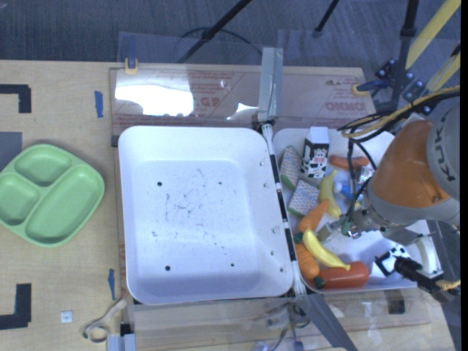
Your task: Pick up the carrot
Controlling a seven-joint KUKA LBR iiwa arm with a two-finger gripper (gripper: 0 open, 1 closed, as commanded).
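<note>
The carrot point(315, 215), an orange tapered piece, lies slanted in the left half of the right bin point(406, 284), among other toy food. My gripper point(346, 227) hangs low over that bin just right of the carrot, at the end of the grey and orange arm point(406, 183). The gripper's tip sits in clutter, and I cannot make out anything held in it.
Around the carrot lie a yellow banana point(323, 250), a red piece point(344, 276), another orange piece point(308, 264), a small milk carton point(316, 152) and packets. The left bin point(197, 210) adjoins. A green divided plate point(50, 194) rests on the bench at far left.
</note>
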